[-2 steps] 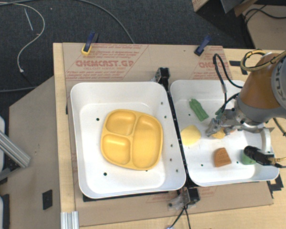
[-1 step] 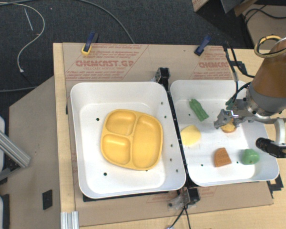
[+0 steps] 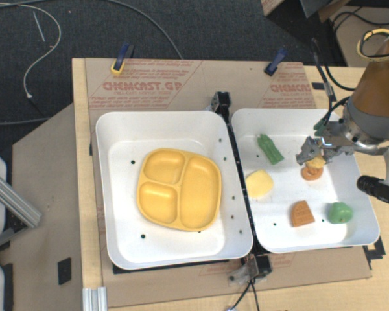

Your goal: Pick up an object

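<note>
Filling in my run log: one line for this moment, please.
gripper above small orange object, right bin | grasp: unconfirmed | yellow tray in left bin

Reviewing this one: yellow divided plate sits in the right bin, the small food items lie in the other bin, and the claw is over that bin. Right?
Not quite. The camera view shows the yellow divided plate in the left bin, not the right. The small food items, such as the green piece, lie in the other bin, and the claw is over that bin.
</note>
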